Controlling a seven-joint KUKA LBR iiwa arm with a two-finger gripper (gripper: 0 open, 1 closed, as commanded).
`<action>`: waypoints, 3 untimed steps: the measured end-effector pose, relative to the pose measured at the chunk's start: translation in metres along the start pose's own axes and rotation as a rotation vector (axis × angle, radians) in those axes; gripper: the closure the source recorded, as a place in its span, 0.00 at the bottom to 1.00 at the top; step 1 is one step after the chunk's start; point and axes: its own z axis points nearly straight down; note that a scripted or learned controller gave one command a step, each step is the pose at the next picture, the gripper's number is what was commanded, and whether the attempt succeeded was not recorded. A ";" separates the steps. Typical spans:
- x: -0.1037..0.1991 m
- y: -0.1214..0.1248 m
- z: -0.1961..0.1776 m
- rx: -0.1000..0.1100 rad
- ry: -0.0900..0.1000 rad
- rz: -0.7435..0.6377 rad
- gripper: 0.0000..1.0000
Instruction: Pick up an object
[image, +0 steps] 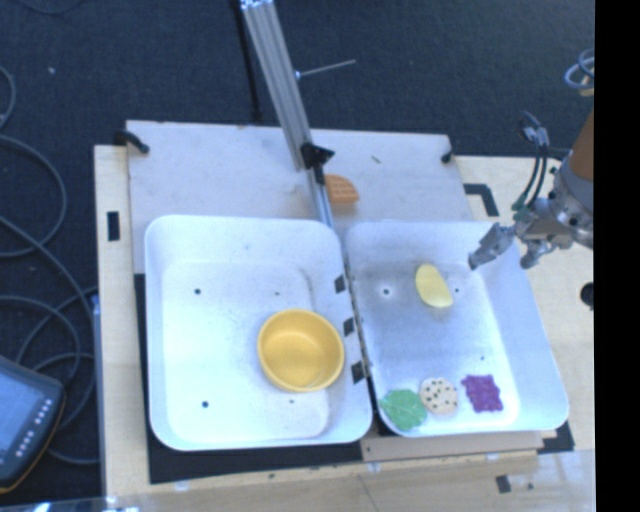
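Watching the gripper (508, 252) from my station, I see it hanging over the upper right rim of the right bin (520, 300), its two fingers spread apart with nothing between them. One finger points left toward the bin floor, the other sits lower right, both above the rim, not down inside.

Nearest to it is the yellow lemon-shaped piece (433, 286), lying alone on the bin floor a little to the left and below. I judge that the likeliest target. My worry is its rounded shape: if the fingers close off-centre, it could squirt out sideways or roll toward the wall.

Further out, along the bin's near edge, a green piece (403, 407), a spotted cookie (438, 396) and a purple piece (483, 392) sit in a tight row. They lie flat and close to the wall, so a descent there risks the fingers striking the rim or skating over them.

In the left bin (180, 290) a yellow bowl (300, 349) stands upright, well apart; its wide rim looks awkward for this opening.
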 end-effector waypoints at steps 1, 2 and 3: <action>0.000 0.000 0.000 0.000 -0.001 -0.001 0.00; 0.001 -0.001 0.063 0.007 -0.001 0.004 0.00; 0.003 -0.003 0.106 0.005 -0.001 0.006 0.00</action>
